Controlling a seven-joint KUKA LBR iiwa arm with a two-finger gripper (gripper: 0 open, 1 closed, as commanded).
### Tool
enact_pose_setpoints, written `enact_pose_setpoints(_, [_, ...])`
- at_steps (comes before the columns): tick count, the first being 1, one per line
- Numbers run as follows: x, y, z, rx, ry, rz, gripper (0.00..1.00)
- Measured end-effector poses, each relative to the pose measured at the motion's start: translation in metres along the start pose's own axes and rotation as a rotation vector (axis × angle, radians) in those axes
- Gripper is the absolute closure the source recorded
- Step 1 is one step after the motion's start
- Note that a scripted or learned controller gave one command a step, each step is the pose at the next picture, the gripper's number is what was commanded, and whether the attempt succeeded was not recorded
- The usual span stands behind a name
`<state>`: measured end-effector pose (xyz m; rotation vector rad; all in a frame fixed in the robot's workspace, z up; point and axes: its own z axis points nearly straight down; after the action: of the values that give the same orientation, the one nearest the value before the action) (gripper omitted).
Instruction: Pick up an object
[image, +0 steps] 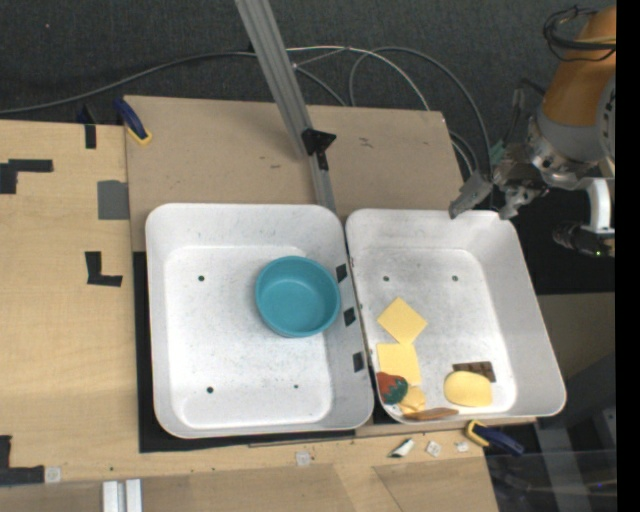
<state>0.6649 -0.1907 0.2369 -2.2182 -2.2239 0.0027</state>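
Now | tool (484, 198) above right bin (520, 290) rim | blue bowl (296, 296) in left bin (170, 300)

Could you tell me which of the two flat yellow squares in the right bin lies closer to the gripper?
The upper yellow square, turned like a diamond, is closer to the gripper. The other yellow square lies below it, nearer the bin's front edge.

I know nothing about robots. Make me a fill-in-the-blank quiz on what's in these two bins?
1. The blue bowl sits in the ____ bin.
2. The two flat squares in the right bin are coloured ____.
3. The end effector hovers over the right bin's ____ corner.

Missing words: left; yellow; far right
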Motion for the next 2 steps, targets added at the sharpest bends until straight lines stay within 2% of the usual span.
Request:
enact_pose_setpoints(1, [0.000,0.000,0.000,0.000,-0.001,0.000,0.00])
enact_pose_setpoints(2, [-0.002,-0.008,0.062,0.006,0.001,0.001,0.00])
